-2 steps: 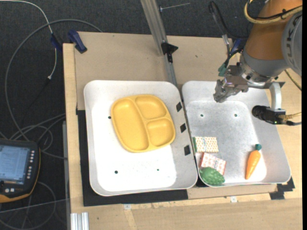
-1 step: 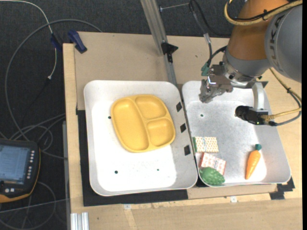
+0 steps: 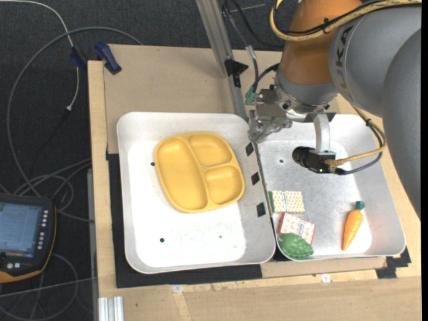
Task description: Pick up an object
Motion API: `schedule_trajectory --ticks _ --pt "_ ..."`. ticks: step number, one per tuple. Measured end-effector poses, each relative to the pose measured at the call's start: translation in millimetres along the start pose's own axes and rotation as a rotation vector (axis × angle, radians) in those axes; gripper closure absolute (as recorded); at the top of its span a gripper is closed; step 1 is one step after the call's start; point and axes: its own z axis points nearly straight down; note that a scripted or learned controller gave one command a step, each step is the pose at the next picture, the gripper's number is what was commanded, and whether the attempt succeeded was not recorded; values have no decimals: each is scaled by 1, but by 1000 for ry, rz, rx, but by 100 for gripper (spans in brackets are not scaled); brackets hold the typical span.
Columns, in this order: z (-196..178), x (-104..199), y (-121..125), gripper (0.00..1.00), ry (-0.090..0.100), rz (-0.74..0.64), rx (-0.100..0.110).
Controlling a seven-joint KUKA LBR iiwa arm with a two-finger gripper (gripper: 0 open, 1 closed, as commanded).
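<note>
Checkered packet (image 3: pixel 287 200) is the nearest loose piece to the gripper (image 3: pixel 264 127), lying flat on the floor of the right-hand bin (image 3: pixel 374 199), on the camera's side of the gripper and well apart from it. The gripper hangs over that bin's far corner, just beside the rim where it meets the left-hand bin (image 3: pixel 134 132). From where I stand I cannot tell whether the gripper is spread or closed, nor whether it touches the bin floor. The grey arm (image 3: pixel 394 52) sweeps in from the upper right as one bulky link, bends at the orange band (image 3: pixel 314 39) and points the wrist down and a little toward the dividing rim.

Across that rim from the gripper, toward the view's left and nearer the camera, a yellow divided plate (image 3: pixel 198 170) rests in the left-hand bin with its three compartments facing up.

Past the packet, farther from the gripper, a red-and-white box (image 3: pixel 296 227) lies just beside it, and a green toy (image 3: pixel 295 246) touches the box at the bin's near rim. Farthest off in this bin, away to the view's right of those, a carrot (image 3: pixel 352 226) lies with its green tip pointing away from the camera.

Off the bench, far to the gripper's left, a handheld screen (image 3: pixel 23 236) sits among cables
</note>
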Motion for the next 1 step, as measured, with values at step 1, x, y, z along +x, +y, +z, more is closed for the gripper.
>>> schedule_trajectory --ticks 1 --pt "-7 47 6 100 0 1 -2"
